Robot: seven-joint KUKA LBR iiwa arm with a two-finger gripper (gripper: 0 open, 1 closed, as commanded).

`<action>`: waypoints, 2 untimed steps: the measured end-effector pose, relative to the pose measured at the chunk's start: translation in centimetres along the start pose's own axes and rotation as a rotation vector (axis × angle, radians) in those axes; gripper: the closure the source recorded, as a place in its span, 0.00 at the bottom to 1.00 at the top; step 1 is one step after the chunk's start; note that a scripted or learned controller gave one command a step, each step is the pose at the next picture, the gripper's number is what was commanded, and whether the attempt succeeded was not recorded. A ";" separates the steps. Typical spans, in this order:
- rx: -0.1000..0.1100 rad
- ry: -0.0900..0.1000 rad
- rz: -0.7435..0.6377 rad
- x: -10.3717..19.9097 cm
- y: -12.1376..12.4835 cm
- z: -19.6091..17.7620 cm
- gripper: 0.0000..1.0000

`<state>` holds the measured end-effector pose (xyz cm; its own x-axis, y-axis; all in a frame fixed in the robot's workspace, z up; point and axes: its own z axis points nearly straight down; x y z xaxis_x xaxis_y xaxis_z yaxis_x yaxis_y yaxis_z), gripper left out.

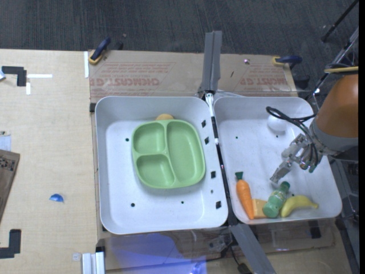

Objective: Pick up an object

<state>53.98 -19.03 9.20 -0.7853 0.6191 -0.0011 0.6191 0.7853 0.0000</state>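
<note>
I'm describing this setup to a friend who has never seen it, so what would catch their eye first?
Probably the pale green divided plate sitting in the middle of the left bin. Next, the bright cluster at the front of the right bin: an orange carrot, a green bottle and a yellow banana lying close together. The gripper hangs just above that cluster, close over the bottle.
</note>
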 end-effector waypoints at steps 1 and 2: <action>-0.001 -0.001 0.027 1.8 7.1 0.0 0.00; 0.001 0.002 0.434 3.5 7.3 0.0 0.00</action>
<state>55.76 -11.14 9.15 -0.4522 0.8919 0.0002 0.8919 0.4522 -0.0011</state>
